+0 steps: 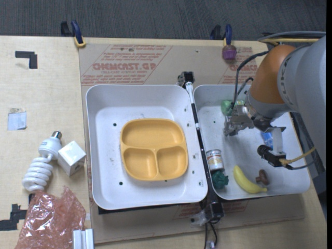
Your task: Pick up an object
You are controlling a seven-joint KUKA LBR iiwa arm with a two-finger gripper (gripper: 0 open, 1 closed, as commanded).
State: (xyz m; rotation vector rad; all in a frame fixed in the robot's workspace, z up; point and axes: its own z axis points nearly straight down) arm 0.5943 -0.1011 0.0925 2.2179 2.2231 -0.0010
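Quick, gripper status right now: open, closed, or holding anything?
Two-finger gripper: cannot be told. It sits low in the right-hand shallow white bin, beside a small green object, with nothing visibly gripped.

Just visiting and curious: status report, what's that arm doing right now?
Gripper low in right bin, nothing seen held. Banana, small bottle, green item close by, untouched. Yellow tray in left bin.

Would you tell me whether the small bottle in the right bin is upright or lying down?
Lying down: the bottle rests on its side.
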